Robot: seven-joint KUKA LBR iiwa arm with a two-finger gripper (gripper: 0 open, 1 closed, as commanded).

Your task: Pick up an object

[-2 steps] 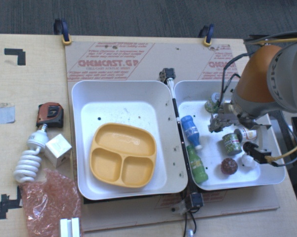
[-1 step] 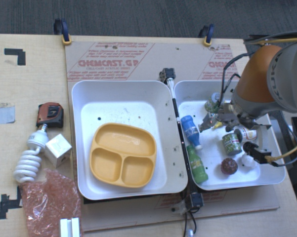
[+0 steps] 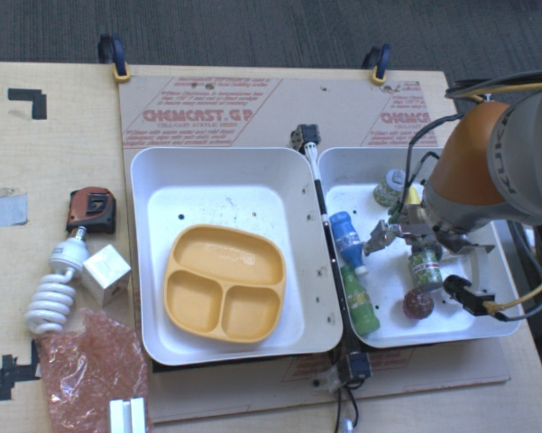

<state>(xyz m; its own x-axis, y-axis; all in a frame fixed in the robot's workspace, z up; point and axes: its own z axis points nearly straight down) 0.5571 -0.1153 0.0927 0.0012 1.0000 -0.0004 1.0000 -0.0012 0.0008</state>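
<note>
Cardboard-covered worktop (image 3: 207, 106), two bins: the end effector (image 3: 413, 240) hangs spread and empty in the right white bin (image 3: 505, 327), above the small green-labelled bottle (image 3: 425, 267). Better to centre, drop straight, then close.

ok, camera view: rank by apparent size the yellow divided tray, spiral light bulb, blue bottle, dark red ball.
Largest to smallest:
1. yellow divided tray
2. spiral light bulb
3. blue bottle
4. dark red ball
No close calls; all lie at similar depth.
</note>
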